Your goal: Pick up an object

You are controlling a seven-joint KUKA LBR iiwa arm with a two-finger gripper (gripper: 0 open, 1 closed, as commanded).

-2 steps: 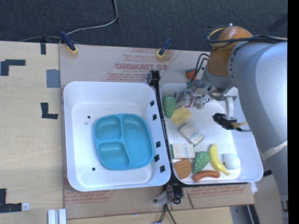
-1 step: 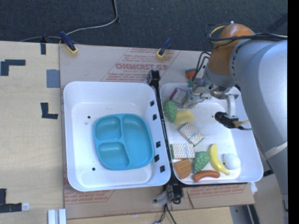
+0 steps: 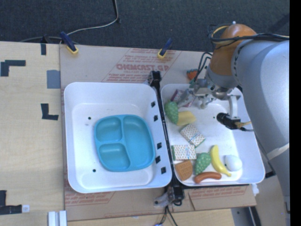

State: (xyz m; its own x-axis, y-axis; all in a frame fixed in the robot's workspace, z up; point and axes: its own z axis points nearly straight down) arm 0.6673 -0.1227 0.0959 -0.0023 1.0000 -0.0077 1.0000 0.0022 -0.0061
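The gripper [image 3: 203, 99] is hanging over the far end of the right bin [image 3: 249, 147], and whether its fingers are spread or pressed together, I cannot tell from up here. Nothing is showing between them. Right by it, a green pear-like piece [image 3: 171, 111] is sitting against the bin's left wall, with a yellow piece [image 3: 186, 117] touching its right side. A small reddish item [image 3: 178, 96] is lying just beyond them, near the gripper.

Toward the bin's middle, a checked packet [image 3: 193, 135] is resting at a tilt, and another one [image 3: 183, 151] is lying just nearer the front. At the front end things are crowding up: an orange cracker [image 3: 184, 169], a green leafy piece [image 3: 203, 162], a banana [image 3: 217, 160], a white egg [image 3: 232, 163] and a red sausage [image 3: 207, 176], all close together.

The grey arm [image 3: 265, 93] is looming over the bin's right side, orange band [image 3: 233, 32] up top.

Left of that bin, touching it, the left bin [image 3: 75, 140] is holding a blue divided plate [image 3: 124, 142]. Both are sitting on cardboard [image 3: 117, 65].
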